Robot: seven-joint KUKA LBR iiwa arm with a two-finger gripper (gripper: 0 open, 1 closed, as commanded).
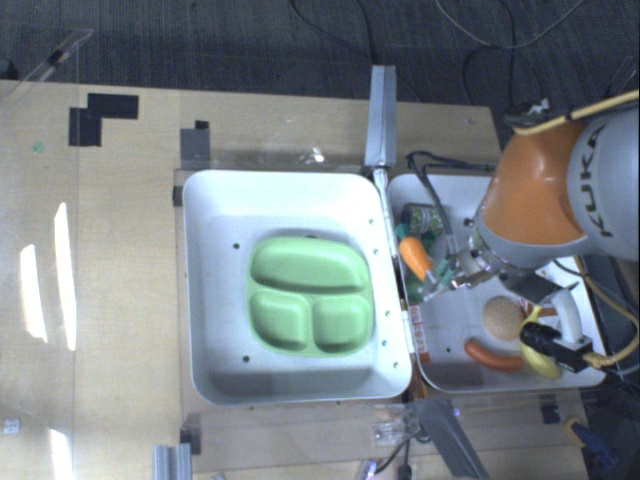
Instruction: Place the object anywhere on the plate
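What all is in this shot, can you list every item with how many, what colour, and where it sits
Bins: two, white, side by side on the bench.
Plate: one, green, three compartments, in the left bin.
Carrot: one, orange, upper left of the right bin.
Sausage: one, red-orange, along the right bin's lower edge.
Round bun-like item: one, tan, right bin, above the sausage.
Banana: one, yellow, lower right of the right bin.
Cables: several, black, on the dark floor above the bench.
Arm: one, grey with an orange band, over the right bin.
Gripper: one, beside the carrot.
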